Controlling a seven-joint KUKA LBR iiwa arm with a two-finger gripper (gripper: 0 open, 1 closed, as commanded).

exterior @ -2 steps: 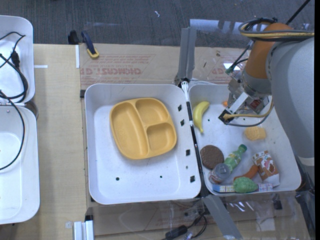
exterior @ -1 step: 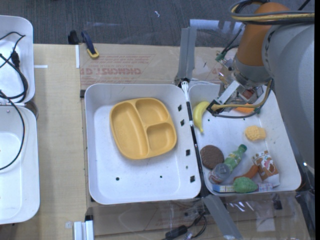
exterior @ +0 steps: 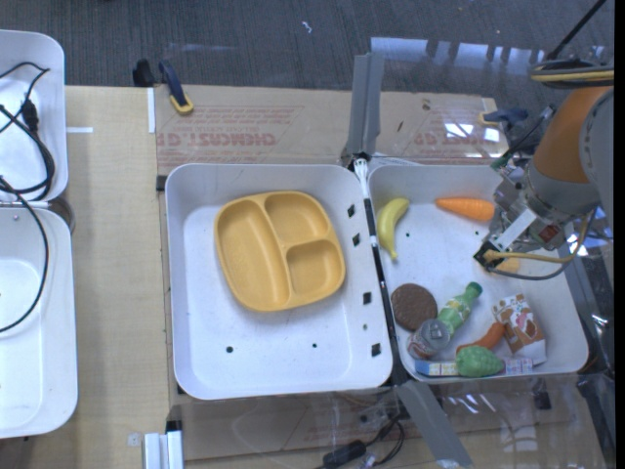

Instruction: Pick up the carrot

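We look down on a wooden bench (exterior: 107,262) that bears two shallow white bins side by side. The left bin (exterior: 273,355) holds a yellow divided plate (exterior: 278,250), which lies flat towards the far side of the bin and has three compartments.

The right bin (exterior: 439,257) carries all the small things. The grey arm (exterior: 576,154), with its orange band, reaches in over this bin's far right corner. Its gripper (exterior: 506,197) hangs low just beside the thick end of the carrot (exterior: 466,207). From this slant the wrist hides its tip, so we cannot tell whether it is spread or pressed together, nor whether it touches the carrot.

The carrot lies on the bin floor near the far wall, its thin end pointing towards the banana (exterior: 391,225). The banana lies close to the wall shared with the left bin.

Nearer to us, a brown disc (exterior: 413,306) rests flat. A green bottle (exterior: 459,309) lies tilted just beside it. A small printed carton (exterior: 520,325) stands near the right wall. Between bottle and carton we see a small orange piece (exterior: 485,337), with a green lump (exterior: 478,362) touching it at the near wall.
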